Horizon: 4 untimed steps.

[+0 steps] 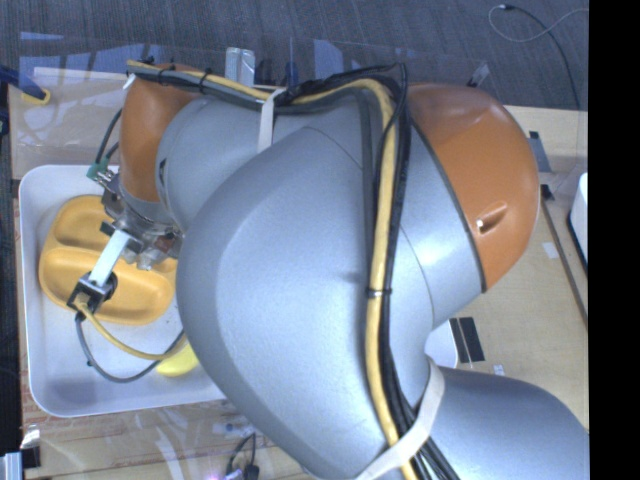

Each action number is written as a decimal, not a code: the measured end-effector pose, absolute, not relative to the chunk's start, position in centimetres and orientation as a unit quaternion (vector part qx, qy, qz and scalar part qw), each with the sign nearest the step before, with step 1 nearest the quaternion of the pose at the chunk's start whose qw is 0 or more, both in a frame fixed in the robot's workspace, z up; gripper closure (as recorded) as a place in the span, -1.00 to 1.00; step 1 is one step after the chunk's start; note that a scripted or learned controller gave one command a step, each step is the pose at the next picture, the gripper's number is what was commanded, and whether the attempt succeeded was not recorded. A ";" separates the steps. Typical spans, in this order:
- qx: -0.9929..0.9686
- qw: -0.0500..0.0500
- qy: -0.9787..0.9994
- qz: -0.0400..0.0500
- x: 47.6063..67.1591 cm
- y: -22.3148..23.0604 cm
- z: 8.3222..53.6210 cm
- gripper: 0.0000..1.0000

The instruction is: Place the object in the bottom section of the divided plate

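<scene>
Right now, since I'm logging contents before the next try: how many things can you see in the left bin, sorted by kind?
Yellow divided plate: 1
Small yellow piece, half hidden under the arm: 1
Total: 2 in view in the white bin; the arm covers the bin's right side, so more may lie there.

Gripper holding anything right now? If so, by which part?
Cannot tell: the gripper is over the yellow divided plastic plate in the white bin, its grasp hidden under the arm.
</scene>
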State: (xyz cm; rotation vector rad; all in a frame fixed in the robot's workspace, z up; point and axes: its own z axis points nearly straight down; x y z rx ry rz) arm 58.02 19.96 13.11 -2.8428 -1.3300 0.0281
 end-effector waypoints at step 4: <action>-0.988 -0.001 -0.154 0.003 62.9 21.9 10.6 1.00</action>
